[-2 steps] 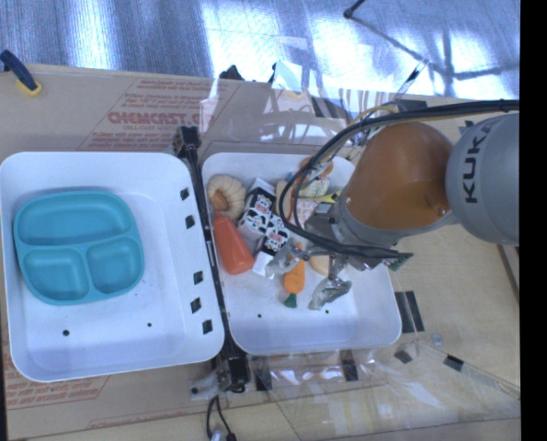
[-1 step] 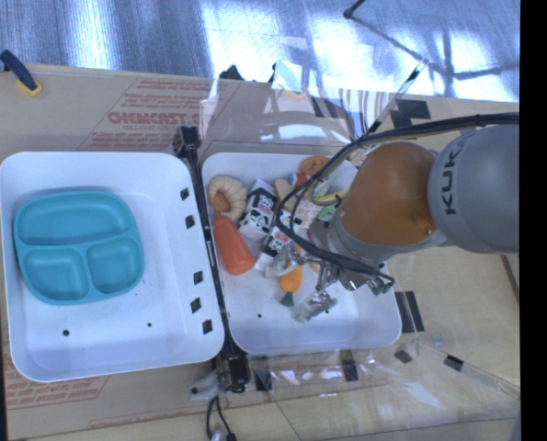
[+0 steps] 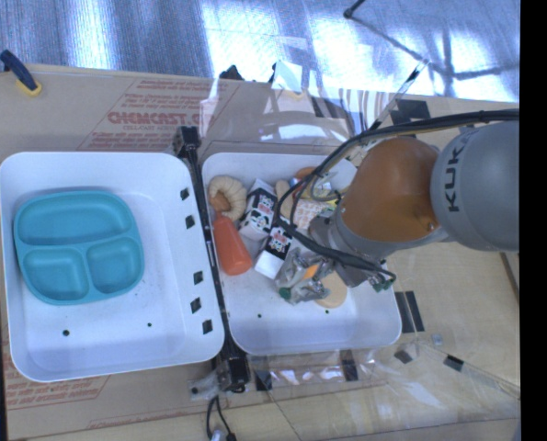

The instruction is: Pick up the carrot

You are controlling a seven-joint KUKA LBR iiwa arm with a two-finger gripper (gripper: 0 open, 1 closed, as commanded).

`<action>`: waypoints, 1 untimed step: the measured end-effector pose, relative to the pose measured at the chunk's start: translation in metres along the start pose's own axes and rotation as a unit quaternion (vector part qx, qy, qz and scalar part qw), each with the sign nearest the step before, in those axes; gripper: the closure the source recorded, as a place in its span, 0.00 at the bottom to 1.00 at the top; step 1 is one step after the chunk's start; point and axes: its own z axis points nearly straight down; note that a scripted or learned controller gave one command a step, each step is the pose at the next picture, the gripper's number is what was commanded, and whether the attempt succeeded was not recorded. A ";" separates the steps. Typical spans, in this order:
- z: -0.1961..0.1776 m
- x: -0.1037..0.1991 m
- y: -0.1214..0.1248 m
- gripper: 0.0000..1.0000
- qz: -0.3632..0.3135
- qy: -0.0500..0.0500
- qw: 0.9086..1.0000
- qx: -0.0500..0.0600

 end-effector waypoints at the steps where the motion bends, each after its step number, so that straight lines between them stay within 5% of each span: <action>1: -0.070 0.001 -0.003 1.00 0.007 -0.003 1.000 0.004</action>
